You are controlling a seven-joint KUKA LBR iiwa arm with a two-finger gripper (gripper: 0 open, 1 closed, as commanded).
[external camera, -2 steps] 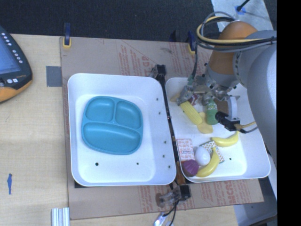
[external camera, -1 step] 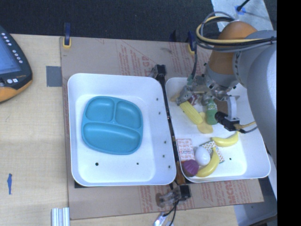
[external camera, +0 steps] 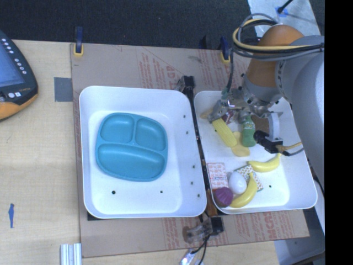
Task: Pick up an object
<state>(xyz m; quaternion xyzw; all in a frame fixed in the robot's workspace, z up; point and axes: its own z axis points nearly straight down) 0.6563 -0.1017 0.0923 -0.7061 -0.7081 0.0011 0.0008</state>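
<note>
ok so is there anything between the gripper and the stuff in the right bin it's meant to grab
Nothing visible does. The gripper is low over the far end of the right bin, right at the yellow block and the green bottle. The two bananas and the white egg lie nearer the camera, uncovered.

Arm in from the right, wrist bent down at the far end of the right side.

The grey arm (external camera: 306,87) comes in big from the right edge, its thick links filling that side, and the orange band (external camera: 278,37) sits at the far end of it, rounded and facing up toward the camera. Yellow and black cabling loops over the top of that band. Below it the wrist points down, and the gripper (external camera: 242,112) hangs low, its dark and metal hardware clustered under the wrist. A black bracket sticks out on its near right side. Whether the fingers are parted or closed, cannot tell from this angle.
</note>
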